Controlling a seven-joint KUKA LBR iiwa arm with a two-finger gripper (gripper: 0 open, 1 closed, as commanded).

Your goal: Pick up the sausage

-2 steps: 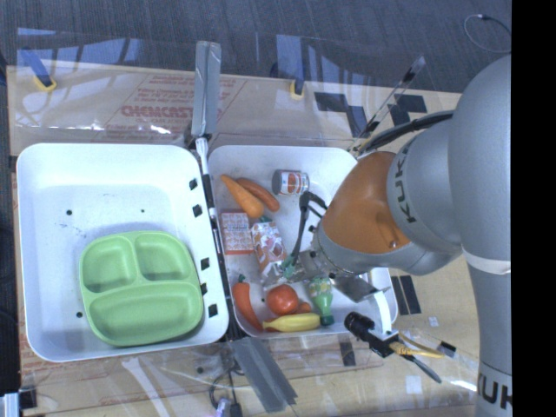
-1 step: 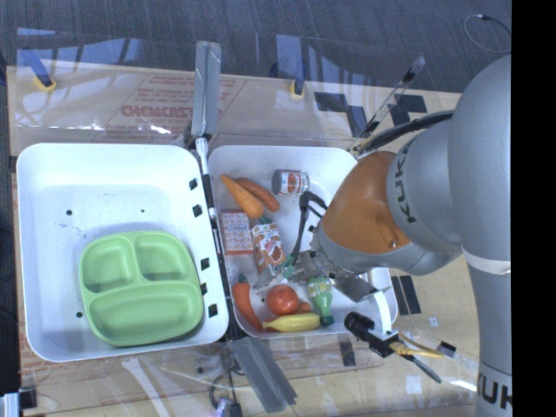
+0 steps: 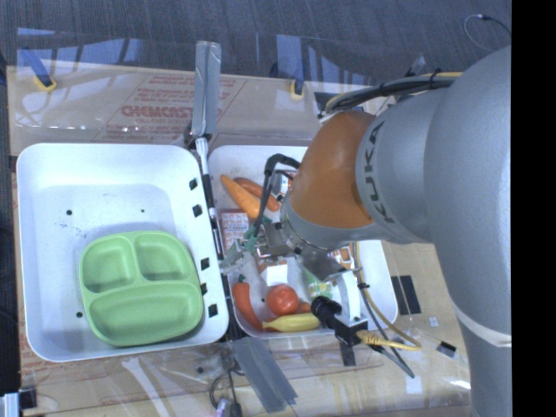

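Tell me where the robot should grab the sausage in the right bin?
Probably around its middle. The sausage is a long, curved red piece lying flat along the right bin's left wall, beside the tomato and the banana. Coming straight down, with the jaws set across its narrow width, looks best; the wall side is tight.

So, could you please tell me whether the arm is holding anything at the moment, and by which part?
It cannot be told: the arm's wrist covers the spot over the right bin. The sausage lies at the bin's front edge.
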